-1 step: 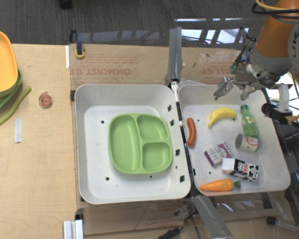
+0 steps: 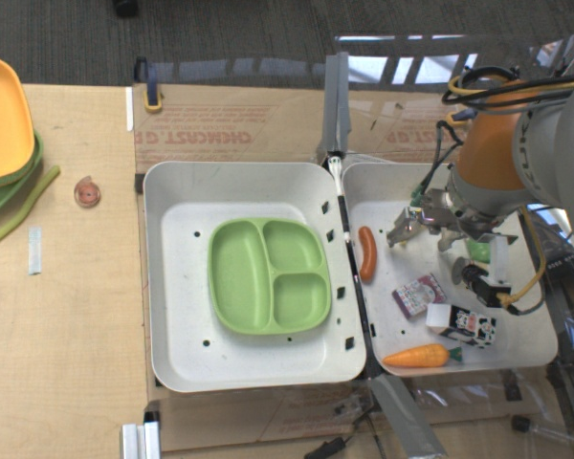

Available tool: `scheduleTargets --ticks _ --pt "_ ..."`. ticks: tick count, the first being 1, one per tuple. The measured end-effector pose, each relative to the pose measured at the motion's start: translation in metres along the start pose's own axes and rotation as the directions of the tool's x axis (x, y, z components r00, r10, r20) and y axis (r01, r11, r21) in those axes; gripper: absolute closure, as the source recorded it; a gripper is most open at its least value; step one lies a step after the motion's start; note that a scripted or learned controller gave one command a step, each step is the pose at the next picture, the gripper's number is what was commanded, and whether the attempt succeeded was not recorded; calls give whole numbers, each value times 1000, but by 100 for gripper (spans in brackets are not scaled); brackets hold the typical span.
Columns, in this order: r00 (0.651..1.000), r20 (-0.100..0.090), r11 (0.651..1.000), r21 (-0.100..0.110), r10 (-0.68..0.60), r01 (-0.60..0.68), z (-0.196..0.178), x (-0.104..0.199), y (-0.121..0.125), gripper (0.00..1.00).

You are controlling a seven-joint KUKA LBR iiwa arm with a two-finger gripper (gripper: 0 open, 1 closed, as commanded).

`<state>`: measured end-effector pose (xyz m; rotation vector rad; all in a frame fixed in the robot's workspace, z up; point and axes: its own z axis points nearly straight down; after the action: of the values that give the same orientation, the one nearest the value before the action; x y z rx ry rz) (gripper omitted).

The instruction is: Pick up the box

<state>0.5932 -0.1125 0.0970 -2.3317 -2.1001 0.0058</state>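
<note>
Nearest the front rim of the right bin (image 2: 540, 357) lies a carrot (image 2: 417, 356), then the box (image 2: 474, 326) (black and white, flat on the floor) beside a purple packet (image 2: 417, 295). A sausage (image 2: 367, 253) lies farther back. My gripper (image 2: 427, 229) hangs above them, fingers spread, nothing between. The left bin (image 2: 163, 285) holds a green tray (image 2: 269, 275).

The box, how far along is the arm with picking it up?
Early stage. Done: the arm has reached over the right bin. In hand: nothing visibly; the gripper hangs above the bin's upper part, with nothing seen between its fingers. Left: the box lies on the bin floor below the gripper, beside the sausage and carrot, still to be grasped and lifted.
</note>
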Motion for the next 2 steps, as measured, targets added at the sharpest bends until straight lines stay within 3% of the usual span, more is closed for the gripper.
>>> scheduleTargets --ticks 1,2 --pt "998 -1 998 1 -62 62 8 9 -78 0" --pt "998 -1 998 4 -58 58 1 7 -78 100"
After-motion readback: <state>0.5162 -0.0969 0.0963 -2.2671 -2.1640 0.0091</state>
